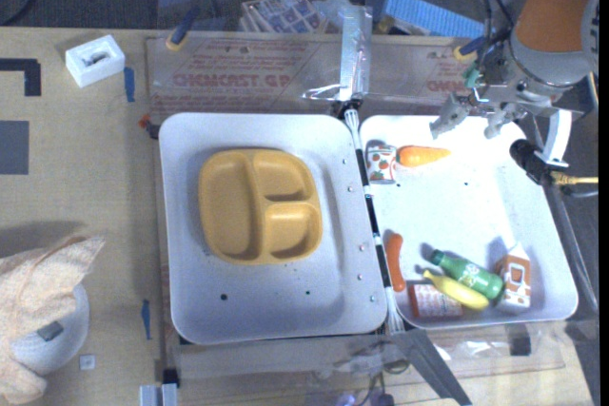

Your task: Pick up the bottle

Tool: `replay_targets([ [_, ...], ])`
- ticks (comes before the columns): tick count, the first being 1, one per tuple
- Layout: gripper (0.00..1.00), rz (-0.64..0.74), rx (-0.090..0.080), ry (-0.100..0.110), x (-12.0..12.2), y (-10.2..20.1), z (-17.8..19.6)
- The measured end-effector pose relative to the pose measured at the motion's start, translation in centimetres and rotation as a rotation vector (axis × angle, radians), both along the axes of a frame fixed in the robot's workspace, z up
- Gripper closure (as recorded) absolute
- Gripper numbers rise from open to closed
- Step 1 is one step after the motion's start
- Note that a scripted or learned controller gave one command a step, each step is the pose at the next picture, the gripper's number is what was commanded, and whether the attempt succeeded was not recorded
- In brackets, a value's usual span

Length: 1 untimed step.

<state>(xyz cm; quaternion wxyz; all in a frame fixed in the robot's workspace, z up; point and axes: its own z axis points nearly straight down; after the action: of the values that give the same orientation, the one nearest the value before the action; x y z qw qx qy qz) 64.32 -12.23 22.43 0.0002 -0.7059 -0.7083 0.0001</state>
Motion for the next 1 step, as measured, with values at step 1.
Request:
replay_targets([
  [1, 0.00, -0.067, 0.000, 0.000, -6.34, 2.67, -10.27],
])
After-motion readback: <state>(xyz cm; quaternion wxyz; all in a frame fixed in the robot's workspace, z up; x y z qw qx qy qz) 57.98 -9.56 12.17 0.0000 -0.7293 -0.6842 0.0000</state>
